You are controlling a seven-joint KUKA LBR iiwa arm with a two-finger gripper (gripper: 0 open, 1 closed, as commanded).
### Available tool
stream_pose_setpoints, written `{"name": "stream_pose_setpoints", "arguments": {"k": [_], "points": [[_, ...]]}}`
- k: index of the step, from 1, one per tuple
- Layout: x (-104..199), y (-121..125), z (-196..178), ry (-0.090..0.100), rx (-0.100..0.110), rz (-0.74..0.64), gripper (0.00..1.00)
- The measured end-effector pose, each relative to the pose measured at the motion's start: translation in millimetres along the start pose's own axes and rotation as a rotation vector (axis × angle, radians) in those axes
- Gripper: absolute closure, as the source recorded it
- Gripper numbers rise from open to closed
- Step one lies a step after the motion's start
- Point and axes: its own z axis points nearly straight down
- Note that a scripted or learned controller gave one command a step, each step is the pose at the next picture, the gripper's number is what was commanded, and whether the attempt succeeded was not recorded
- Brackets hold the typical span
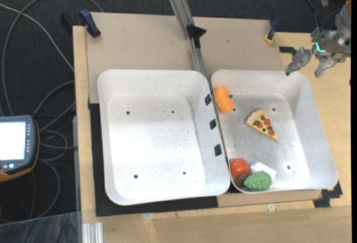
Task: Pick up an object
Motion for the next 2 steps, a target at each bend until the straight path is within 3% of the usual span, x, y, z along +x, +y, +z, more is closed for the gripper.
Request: {"name": "stream_pose_setpoints", "arguments": {"k": [1,2], "points": [[0.3,0.8,-3.1,-0.002,-0.004,-0.002,0.0],[1.7,-1.6,39.1,0.0,-0.001,-0.001,0.0]]}}
